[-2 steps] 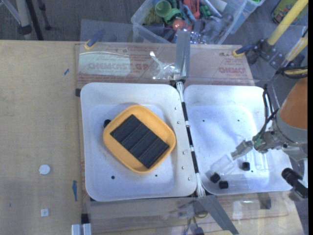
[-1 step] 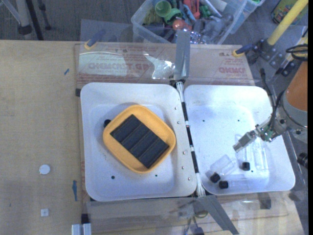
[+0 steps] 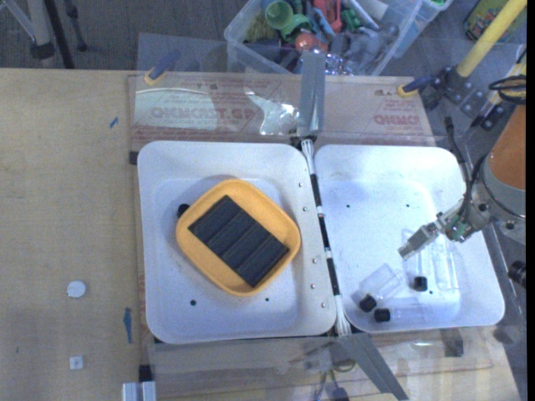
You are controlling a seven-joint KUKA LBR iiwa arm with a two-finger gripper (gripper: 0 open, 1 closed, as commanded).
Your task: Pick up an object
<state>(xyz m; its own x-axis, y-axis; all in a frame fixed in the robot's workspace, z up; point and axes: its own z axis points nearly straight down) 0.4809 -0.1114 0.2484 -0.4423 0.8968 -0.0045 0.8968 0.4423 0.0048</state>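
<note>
A yellow rounded-square object [image 3: 238,236] with a black ridged panel on top lies tilted in the left bin [image 3: 159,299]. A small black piece [image 3: 182,210] peeks out at its upper left edge. In the right bin [image 3: 376,174] a clear plastic object [image 3: 441,266] lies near the front right, with small black parts [image 3: 368,302] beside it. My gripper [image 3: 418,241] reaches in from the right and hangs over the right bin, just above and left of the clear plastic object. Nothing shows in its grasp.
A clear tub of colourful toys [image 3: 334,15] stands behind the bins. A taped cardboard sheet [image 3: 217,111] lies along the back edge. A metal divider [image 3: 311,98] runs between the bins. Bare wooden bench [image 3: 58,224] extends to the left, with a small white disc [image 3: 76,289] on it.
</note>
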